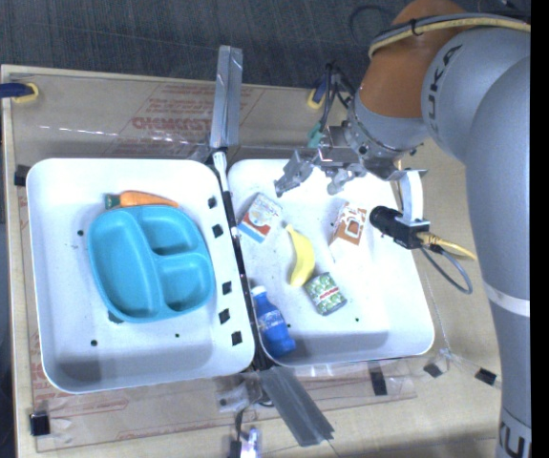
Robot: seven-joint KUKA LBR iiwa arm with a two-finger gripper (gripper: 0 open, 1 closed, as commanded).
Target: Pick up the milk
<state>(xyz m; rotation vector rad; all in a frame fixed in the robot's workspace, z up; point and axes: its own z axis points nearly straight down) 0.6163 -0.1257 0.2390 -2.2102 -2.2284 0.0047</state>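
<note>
**Ana:** Dark grey carpet lay around the wooden bench, and two shallow white bins stood side by side on it. Where was the pincer?

**Ben:** The two-finger gripper hung over the far edge of the right white bin, with its metal fingers spread apart and nothing between them. I think it was placed there to come down on something from above.

**Ana:** And the milk?

**Ben:** I judged the small white carton with blue and red print to be the milk. It lay tilted on the bin floor, below and to the left of the pincer, near the wall between the bins. A similar white carton with orange print lay just below and to the right of the pincer, so a mistake was possible.

**Ana:** What else was near?

**Ben:** A yellow banana, a green packet and a blue plastic bottle lay further below. The left white bin held a turquoise divided plate with something orange behind it.
</note>
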